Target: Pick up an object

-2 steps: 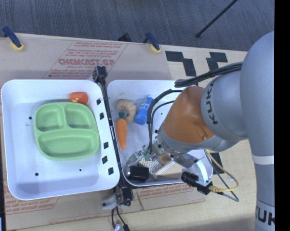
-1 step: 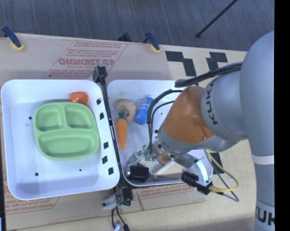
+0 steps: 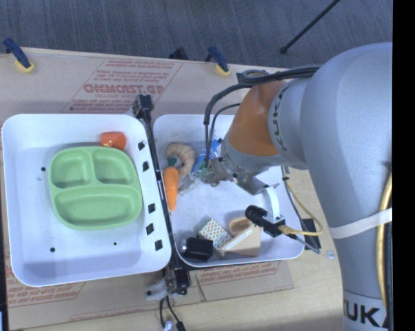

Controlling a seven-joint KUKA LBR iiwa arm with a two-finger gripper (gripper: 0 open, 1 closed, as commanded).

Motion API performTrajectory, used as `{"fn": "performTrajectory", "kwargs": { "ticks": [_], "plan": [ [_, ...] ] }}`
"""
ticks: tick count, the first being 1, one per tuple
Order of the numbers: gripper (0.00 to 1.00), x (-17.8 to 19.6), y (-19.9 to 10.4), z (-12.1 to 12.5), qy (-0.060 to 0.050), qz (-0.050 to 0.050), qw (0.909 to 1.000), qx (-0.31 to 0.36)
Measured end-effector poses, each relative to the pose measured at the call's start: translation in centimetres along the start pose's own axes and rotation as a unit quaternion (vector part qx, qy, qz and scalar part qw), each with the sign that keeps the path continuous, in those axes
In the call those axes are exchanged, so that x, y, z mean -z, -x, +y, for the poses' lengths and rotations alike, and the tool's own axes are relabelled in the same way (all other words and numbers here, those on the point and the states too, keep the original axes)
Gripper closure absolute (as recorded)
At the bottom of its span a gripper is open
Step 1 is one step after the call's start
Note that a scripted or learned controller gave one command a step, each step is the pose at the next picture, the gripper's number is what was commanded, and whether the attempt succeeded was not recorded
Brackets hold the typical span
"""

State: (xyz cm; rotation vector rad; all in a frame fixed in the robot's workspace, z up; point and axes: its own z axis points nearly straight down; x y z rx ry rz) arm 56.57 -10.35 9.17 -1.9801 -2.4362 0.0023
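Fingers: can't tell if apart or together, the wrist body covers them. Gripper sits low in the right bin, in its upper-left part, just beside the bread curl and near the carrot. Nothing visible between the tips, so I'd call the pick not done. Bread curl and carrot both lie on the bin floor by the left wall. Other candidates sit along the front wall: black item, checked block, wood block, all well apart from the gripper. Left bin has a green plate and a red toy behind it. Progress guess: approach/grasp stage, likely target the bread curl. Left to do: close on something and lift it clear of the bin.
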Motion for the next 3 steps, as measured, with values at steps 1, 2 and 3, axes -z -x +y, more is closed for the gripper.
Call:
{"fn": "performTrajectory", "kwargs": {
  "ticks": [1,2,3],
  "plan": [
    [0.00,0.0,0.6,5.6,0.000,0.000,0.9842,-0.177],
    [1.00,0.9,0.5,5.4,-0.004,0.001,0.9847,-0.174],
    [1.00,13.4,0.1,5.1,0.001,0.000,0.9792,-0.203]
  ]
}}
